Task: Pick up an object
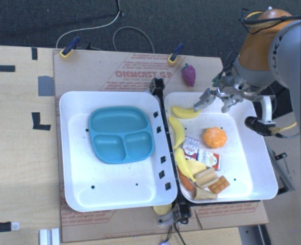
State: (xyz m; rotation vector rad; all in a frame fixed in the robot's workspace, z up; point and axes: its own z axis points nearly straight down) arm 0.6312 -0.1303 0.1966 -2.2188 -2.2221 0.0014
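The right bin (252, 157) holds a pile of toy food. A yellow banana (184, 112) lies at its far left corner, and a second banana (177, 131) runs along its left wall. An orange (214, 137) sits in the middle, with a small red and white carton (192, 147) beside it. Nearer the front lie a yellow wedge (191, 166), a few crackers (211, 180) and an orange-red piece (187, 183). My gripper (214, 104) hangs over the bin's far edge, above the orange, open with nothing between its fingers. One fingertip (201, 102) is close to the far banana's right end.
The left bin (74, 152) holds a blue divided plate (122, 135). A purple bunch of grapes (189, 74) lies on the cardboard behind the right bin. Clamps (69, 48) and cables sit at the bench's back edge. A black divider strip (163, 137) separates the bins.
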